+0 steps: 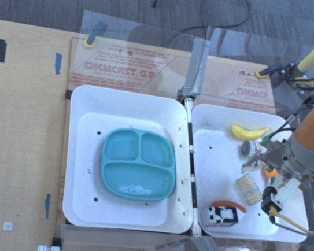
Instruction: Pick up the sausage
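The sausage point(229, 205) is a short reddish-brown link lying near the front of the right bin point(210, 159). It rests against the top of a black-and-white toy point(222, 216). My gripper point(259, 159) hangs over the right half of that bin, up and to the right of the sausage and well apart from it. The grey wrist and orange band rise behind it at the view's right. Nothing shows between the gripper and the sausage except a tan waffle-like piece point(249, 188).
A yellow banana point(248, 131) lies at the back of the right bin, with a small orange item point(270, 172) beside the gripper. The left bin point(84, 140) holds a teal divided plate point(138, 164). A cable point(289, 220) loops off the wrist over the bin's right rim.
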`<state>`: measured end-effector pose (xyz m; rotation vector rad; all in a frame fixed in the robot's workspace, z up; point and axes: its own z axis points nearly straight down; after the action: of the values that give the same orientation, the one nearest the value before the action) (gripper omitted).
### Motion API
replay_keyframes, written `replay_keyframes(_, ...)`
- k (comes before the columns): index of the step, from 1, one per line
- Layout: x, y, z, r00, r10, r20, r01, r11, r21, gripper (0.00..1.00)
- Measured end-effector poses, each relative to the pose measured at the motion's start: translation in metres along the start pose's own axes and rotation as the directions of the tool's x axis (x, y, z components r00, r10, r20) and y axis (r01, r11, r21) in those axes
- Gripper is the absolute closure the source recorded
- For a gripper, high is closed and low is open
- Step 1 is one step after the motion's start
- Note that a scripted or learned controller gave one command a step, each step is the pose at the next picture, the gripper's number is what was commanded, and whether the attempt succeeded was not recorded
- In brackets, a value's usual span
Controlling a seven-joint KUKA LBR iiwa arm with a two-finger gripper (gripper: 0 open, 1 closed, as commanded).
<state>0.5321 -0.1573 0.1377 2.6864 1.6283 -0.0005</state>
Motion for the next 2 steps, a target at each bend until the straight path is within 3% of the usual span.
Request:
replay_keyframes(1, -0.027, 0.06, 0.007, 0.999, -0.041, 0.0, 0.041, 0.999, 0.0, 0.0)
replay_keyframes(2, 0.036, 0.002, 0.007, 1.0, 0.026, 0.0, -0.026, 1.0, 0.004, 0.0)
